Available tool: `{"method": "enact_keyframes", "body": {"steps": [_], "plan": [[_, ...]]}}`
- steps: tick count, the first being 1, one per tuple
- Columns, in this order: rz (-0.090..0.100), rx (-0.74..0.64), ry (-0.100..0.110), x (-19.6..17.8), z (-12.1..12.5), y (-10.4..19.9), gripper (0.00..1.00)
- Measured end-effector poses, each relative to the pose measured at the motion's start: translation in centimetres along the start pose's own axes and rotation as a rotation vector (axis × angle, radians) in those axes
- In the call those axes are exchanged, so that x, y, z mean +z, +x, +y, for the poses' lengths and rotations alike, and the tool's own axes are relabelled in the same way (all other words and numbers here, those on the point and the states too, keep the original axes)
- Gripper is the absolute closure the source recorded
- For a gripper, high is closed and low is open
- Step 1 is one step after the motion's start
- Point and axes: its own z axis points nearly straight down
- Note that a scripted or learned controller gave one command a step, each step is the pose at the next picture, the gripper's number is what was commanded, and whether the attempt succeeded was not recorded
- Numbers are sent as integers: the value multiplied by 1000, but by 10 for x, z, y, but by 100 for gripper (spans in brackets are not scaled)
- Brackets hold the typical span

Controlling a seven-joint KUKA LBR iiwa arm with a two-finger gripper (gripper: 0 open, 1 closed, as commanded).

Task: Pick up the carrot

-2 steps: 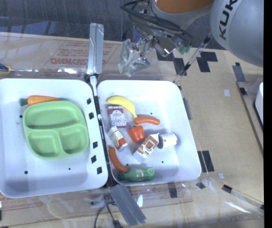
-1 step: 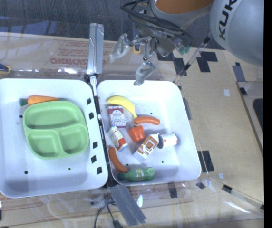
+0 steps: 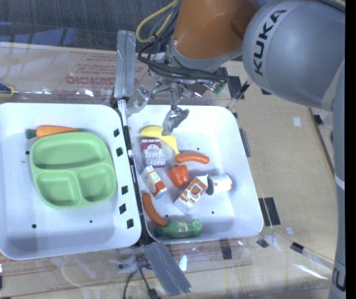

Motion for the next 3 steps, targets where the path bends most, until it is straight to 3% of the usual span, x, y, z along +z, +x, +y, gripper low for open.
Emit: {"method": "enact_keyframes", "body": {"steps": [1, 2, 3], "plan": [[0, -246, -1, 54, -11, 37, 0], [-2, -738, 3, 54, -26, 40, 0], [-3, -739, 2, 43, -26, 39, 100]]}}
